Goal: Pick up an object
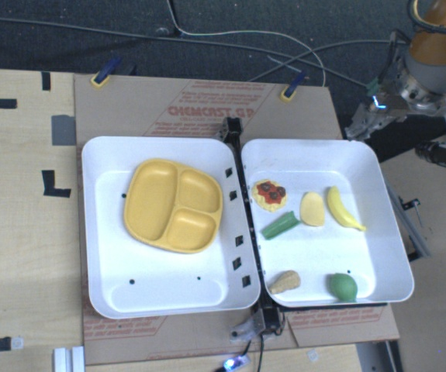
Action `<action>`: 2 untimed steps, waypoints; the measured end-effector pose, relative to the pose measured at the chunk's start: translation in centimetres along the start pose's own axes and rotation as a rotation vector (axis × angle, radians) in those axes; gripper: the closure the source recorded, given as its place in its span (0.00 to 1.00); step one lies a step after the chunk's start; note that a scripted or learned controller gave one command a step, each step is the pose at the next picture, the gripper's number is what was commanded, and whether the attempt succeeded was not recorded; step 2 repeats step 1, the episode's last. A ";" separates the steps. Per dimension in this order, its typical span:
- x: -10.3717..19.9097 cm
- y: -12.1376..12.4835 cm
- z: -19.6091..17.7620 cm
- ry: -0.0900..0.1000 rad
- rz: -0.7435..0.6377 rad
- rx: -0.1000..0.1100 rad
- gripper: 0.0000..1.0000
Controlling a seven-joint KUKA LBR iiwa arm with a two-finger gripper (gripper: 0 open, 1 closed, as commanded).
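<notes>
The right bin holds several toy foods: a small pizza slice, a green pepper-like piece, a pale yellow slice, a banana, a tan bread piece and a green round fruit. The left bin holds a yellow divided plate. My gripper hangs beyond the right bin's far right corner, outside the bin and apart from every object. Its fingers look dark and small against the background.
Both bins sit on a cardboard sheet held by blue and yellow clips. Cables run across the dark floor at the top. The arm's grey and orange wrist stands at the upper right.
</notes>
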State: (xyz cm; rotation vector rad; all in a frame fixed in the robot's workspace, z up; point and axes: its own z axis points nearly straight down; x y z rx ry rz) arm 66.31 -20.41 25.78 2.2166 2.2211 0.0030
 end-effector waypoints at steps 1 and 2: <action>5.3 0.3 -0.6 0.002 -0.004 0.004 1.00; 5.3 0.3 -0.6 0.002 -0.004 0.004 1.00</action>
